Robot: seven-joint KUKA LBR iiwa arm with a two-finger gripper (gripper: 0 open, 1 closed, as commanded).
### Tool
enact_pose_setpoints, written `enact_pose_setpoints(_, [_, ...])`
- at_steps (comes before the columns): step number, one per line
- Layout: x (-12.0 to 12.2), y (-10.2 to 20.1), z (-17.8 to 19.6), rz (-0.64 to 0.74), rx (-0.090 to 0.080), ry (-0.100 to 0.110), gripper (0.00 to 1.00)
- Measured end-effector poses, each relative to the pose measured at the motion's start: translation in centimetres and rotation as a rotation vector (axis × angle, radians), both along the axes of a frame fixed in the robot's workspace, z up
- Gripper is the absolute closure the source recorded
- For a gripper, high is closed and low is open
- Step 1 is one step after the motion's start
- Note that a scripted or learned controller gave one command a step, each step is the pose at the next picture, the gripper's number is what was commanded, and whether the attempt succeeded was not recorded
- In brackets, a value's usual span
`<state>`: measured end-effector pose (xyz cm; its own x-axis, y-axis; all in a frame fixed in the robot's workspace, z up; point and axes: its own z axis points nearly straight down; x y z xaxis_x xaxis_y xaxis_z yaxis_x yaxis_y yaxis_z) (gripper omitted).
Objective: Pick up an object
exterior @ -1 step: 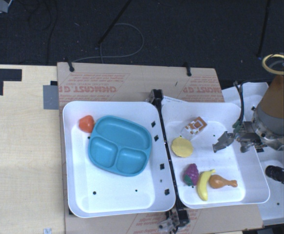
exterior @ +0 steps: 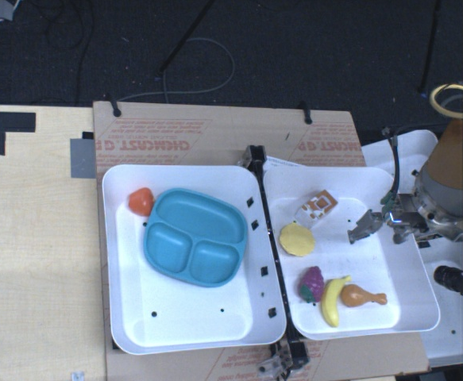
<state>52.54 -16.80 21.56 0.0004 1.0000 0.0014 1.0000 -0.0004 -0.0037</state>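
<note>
The arm is reaching in from the right with its orange band showing above the wrist, and the gripper (exterior: 368, 227) is hanging over the right bin (exterior: 422, 312), near that bin's upper right part. Its two grey fingers (exterior: 361, 230) are spreading apart with nothing between them, so the claw is standing open and gripping nothing. Just to the left of the gripper, a small white and brown box (exterior: 318, 207) is lying tilted in the bin, and below that box a flat yellow disc (exterior: 298, 240) is sitting near the bin's left wall. Lower down in the same bin, a purple bunch of grapes (exterior: 313, 282) is lying just beside a yellow banana (exterior: 332, 300), and a brown drumstick (exterior: 360, 296) is touching the banana on its right side. All of these toys are lying apart from the gripper. In the left bin (exterior: 136, 324), a blue divided plate (exterior: 196, 237) is taking up the middle, and a small orange-red ball (exterior: 140, 202) is sitting just beside its upper left edge, close to the bin's corner. Both bins are resting side by side on a sheet of brown cardboard (exterior: 215, 137).
</note>
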Motion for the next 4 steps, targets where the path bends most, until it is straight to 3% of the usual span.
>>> enact_pose_setpoints(3, [-1.3, 0.3, -12.9, -0.001, 0.000, 0.000, 0.00])
enact_pose_setpoints(4, [-1.3, 0.2, -11.7, -0.005, 0.000, -0.002, 1.00])
